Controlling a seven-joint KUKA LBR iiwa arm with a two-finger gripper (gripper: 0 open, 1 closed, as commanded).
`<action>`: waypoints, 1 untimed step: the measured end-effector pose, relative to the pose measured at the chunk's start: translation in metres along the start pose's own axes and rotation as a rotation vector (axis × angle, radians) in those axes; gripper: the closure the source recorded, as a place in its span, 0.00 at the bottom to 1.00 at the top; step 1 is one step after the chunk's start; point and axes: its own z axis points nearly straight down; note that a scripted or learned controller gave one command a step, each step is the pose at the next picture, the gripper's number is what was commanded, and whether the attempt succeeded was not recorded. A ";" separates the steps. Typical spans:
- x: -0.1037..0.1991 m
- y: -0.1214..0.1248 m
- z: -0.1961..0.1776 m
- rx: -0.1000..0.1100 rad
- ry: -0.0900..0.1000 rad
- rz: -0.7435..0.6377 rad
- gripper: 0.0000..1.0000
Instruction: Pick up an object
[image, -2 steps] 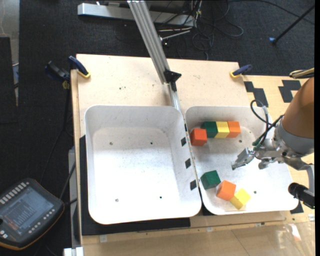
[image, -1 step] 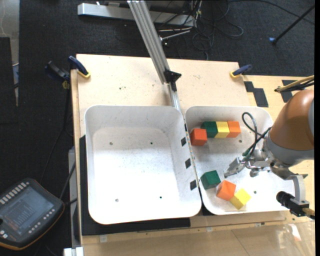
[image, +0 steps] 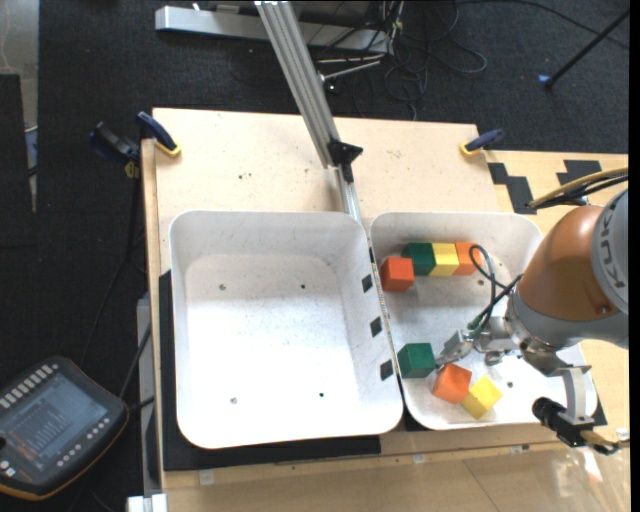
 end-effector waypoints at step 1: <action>0.000 0.001 -0.012 -0.003 0.001 0.000 1.00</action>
